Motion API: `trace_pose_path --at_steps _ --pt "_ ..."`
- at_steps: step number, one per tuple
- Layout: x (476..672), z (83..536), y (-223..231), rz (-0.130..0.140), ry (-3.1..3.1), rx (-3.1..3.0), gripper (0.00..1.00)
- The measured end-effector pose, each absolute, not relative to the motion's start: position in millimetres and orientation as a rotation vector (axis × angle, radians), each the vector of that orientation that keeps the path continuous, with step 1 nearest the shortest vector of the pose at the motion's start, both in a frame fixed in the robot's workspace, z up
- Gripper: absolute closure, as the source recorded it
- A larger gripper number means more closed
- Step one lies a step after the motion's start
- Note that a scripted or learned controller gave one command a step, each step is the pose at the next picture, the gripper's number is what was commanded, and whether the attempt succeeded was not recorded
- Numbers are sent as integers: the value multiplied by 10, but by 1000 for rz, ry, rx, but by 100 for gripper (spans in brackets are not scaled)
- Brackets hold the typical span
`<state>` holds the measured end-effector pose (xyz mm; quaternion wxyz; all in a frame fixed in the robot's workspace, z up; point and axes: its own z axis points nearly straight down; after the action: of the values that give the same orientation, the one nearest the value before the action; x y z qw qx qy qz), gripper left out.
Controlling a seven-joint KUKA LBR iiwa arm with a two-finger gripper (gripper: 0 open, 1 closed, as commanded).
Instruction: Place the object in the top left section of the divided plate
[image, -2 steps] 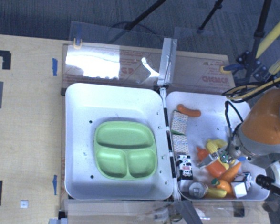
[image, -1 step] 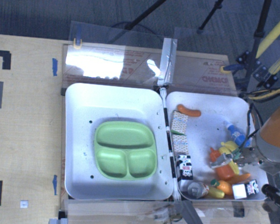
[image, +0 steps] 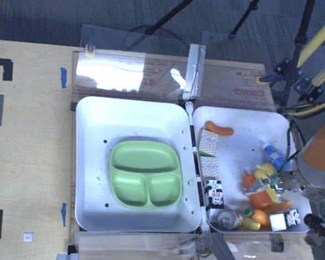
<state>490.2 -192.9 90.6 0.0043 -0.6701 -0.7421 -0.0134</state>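
A green divided plate (image: pixel 144 172) lies in the left bin (image: pixel 97 116), with one wide section at its far side and two smaller ones at its near side; nothing rests in them. My gripper (image: pixel 267 185) is low in the right bin (image: pixel 238 118), down among a cluster of toy items: a yellow piece (image: pixel 265 170), a blue bottle (image: pixel 274 157) and orange pieces (image: pixel 260 200). The pile hides its tips. Which item it touches I cannot tell.
The right bin also holds an orange sausage-shaped toy (image: pixel 219 129), a patterned flat box (image: pixel 208 155), a black-and-white item (image: pixel 216 192), a silver can (image: pixel 225 219) and a white block (image: pixel 280 221). A raised rim (image: pixel 191 151) divides the two bins.
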Motion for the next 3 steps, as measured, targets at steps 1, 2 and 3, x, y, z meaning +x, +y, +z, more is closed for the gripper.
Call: trace_pose_path --at_steps 1,2,3 --pt "4848 882 -1846 -17 -2366 -2073 0" --pt "4844 880 -1848 -15 -2365 -2073 0" --pt "4842 878 -1850 -15 -2364 -2073 0"
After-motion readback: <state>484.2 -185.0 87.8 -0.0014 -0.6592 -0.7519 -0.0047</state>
